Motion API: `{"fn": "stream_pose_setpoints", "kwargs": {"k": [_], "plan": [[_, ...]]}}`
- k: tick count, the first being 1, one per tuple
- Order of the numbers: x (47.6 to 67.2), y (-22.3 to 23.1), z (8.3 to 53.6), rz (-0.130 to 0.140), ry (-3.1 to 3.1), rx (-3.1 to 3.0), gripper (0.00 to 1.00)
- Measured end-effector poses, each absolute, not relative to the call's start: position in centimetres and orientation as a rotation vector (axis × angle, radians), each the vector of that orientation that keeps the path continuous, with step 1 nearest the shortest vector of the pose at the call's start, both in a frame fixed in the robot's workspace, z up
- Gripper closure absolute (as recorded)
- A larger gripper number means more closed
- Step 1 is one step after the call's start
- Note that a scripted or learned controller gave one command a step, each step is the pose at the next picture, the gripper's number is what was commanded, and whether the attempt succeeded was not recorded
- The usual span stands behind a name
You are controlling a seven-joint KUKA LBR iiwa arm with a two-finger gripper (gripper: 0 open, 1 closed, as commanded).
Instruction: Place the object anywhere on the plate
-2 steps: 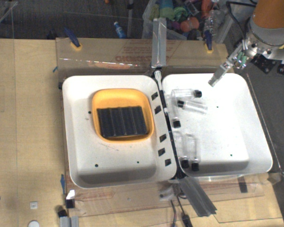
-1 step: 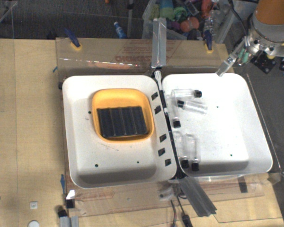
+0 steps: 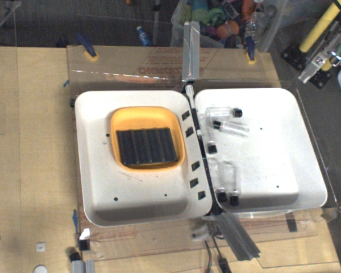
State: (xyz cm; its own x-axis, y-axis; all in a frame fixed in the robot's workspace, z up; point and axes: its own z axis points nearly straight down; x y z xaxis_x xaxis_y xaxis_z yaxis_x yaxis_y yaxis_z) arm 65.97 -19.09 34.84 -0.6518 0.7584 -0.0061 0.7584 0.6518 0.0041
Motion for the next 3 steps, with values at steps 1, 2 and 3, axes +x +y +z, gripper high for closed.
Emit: {"fn": "stream_pose_setpoints", "kwargs": {"k": [1,2,3], "plan": [[66.4,-22.2,33.9,0.001,2.95,1.052,1.0],[66.1,-22.1,36.2,0.001,3.053,0.69,1.0],[66.1,-22.1,37.5,0.0,3.11,0.354,1.0]]}}
